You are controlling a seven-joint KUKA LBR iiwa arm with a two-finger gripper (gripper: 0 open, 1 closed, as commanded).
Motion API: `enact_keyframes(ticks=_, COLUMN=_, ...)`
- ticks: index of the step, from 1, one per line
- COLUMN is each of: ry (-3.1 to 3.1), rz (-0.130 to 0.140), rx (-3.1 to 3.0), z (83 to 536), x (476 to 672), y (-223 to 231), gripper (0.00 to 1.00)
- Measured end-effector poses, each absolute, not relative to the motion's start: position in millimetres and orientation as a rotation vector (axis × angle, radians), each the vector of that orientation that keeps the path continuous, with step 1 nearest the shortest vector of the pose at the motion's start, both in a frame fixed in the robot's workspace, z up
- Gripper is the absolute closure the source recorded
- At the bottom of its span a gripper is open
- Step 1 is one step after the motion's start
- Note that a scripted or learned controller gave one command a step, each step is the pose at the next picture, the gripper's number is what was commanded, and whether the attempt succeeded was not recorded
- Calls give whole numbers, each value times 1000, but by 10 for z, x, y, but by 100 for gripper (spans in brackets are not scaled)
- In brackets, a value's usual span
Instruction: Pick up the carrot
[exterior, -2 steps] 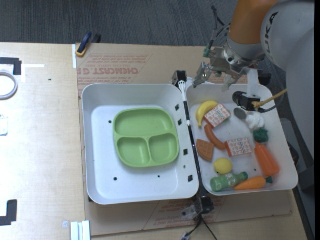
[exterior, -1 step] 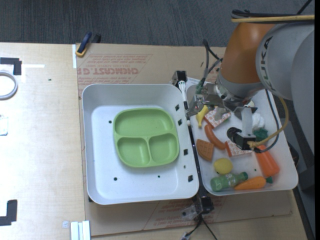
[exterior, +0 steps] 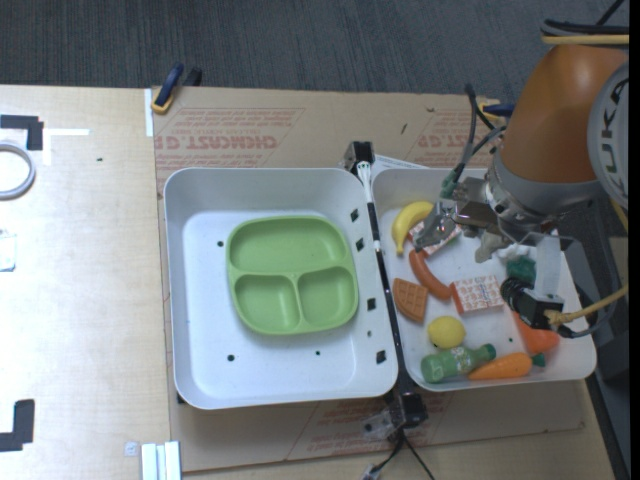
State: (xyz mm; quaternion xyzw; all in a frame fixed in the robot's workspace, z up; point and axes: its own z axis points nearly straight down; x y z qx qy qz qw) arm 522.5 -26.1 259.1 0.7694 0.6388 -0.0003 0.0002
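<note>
The carrot (exterior: pixel 503 368) is orange with a small green top and lies along the front wall of the right bin (exterior: pixel 580 368), near its front right corner. It is touching the green bottle (exterior: pixel 455 363) on its left. My gripper (exterior: pixel 438 230) hangs over the back of the same bin, beside the yellow banana (exterior: pixel 408 223) and above the red sausage (exterior: pixel 430 275). It is well away from the carrot, and nothing shows in its grasp.
The right bin also holds a waffle (exterior: pixel 409 299), a lemon (exterior: pixel 447 331), a pink-and-white box (exterior: pixel 477 294), a green piece (exterior: pixel 520 266) and an orange piece (exterior: pixel 540 339). The left bin (exterior: pixel 190 298) holds a green divided plate (exterior: pixel 292 273).
</note>
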Motion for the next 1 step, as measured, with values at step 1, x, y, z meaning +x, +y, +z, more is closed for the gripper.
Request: enact_keyframes(ticks=1, ry=1878, rz=-2, rx=2519, z=2528, x=4968, y=611, gripper=0)
